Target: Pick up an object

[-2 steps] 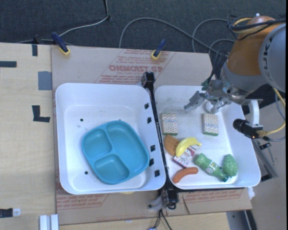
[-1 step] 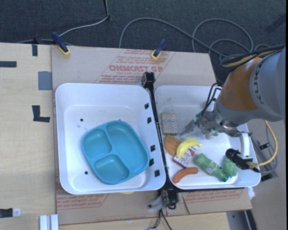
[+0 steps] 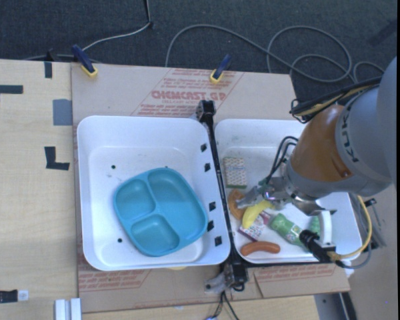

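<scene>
white plastic makes up two shallow bins side by side on the surface (image 3: 120, 99): the left bin (image 3: 93, 179) and the right bin (image 3: 253, 129). the left bin carries one blue plate (image 3: 160, 211) with three compartments, lying toward its 5 o'clock corner. the right bin holds a small heap: one banana (image 3: 255, 212), one sausage (image 3: 260, 248) at 6 o'clock along the near wall, one green bottle (image 3: 290, 229) lying on its side, one orange piece (image 3: 235, 203) at the banana's 9 o'clock, one packet (image 3: 254, 229) under the banana, and one pale checked card (image 3: 235, 170) toward 11 o'clock of the heap. two clamps (image 3: 84, 59) with yellow tips sit on the far edge of the cardboard. the one grey arm (image 3: 340, 145) reaches in from 3 o'clock, and the hand (image 3: 265, 195) sits low over the heap, right at the banana's upper end. whether the hand is open or closed, i cannot tell.
</scene>
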Tool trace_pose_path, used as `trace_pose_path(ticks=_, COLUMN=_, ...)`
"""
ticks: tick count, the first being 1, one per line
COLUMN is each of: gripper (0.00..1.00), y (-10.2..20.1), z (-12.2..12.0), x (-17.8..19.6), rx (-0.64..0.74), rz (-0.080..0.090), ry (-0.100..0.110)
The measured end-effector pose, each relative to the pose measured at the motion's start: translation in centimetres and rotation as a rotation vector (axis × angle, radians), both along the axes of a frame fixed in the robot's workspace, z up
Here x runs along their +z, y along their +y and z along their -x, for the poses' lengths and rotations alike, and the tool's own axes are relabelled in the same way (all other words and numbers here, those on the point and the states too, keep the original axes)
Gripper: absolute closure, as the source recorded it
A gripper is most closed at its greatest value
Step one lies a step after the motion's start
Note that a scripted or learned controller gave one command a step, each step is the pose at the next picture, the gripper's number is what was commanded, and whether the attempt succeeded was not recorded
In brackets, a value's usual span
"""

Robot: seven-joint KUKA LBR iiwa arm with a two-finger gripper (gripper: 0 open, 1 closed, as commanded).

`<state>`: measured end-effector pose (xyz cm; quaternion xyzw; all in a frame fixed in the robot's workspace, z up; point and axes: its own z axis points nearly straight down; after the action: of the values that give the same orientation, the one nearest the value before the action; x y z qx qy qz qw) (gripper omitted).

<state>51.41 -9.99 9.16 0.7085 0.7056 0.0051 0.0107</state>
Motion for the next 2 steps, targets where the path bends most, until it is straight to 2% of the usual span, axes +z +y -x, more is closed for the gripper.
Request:
trace_pose_path(ticks=1, gripper=1.0, y=0.44, z=-0.17, x=1.11, rx=0.005, rz=-0.009, ry=0.001)
trace_pose_path(ticks=2, gripper=0.0, y=0.43, z=-0.09, x=1.0, rx=0.004, rz=-0.009, ry=0.003)
